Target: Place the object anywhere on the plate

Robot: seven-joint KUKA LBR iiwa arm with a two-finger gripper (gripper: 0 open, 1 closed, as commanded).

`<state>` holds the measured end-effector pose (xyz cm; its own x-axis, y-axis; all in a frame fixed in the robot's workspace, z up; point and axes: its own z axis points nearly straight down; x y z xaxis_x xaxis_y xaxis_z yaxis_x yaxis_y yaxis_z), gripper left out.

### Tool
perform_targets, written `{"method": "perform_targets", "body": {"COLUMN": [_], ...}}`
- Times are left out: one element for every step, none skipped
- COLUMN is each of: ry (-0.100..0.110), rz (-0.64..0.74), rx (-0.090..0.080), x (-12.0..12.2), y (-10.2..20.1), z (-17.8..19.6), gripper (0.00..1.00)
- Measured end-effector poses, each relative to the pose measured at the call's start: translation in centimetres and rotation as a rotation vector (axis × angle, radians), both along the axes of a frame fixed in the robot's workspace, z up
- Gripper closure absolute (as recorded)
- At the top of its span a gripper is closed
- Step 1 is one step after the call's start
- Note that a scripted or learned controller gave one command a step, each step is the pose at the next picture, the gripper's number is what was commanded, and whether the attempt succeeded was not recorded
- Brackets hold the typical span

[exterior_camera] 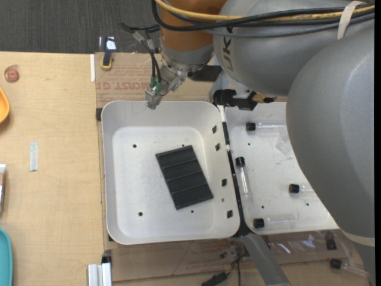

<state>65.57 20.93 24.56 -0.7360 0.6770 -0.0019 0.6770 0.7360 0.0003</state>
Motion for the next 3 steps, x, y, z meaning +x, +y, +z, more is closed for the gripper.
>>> {"method": "perform_targets", "body": {"ry": [0.005,0.003,0.001], "rz": [0.203,0.369,0.504], "rx": [-0.001,0.0,0.001], "x": [-2.7,-2.8,-4.9], "y": [0.6,0.3,1.8], "z": [-2.5,-2.0,-0.9], "gripper": [1.0,1.0,1.0]}}
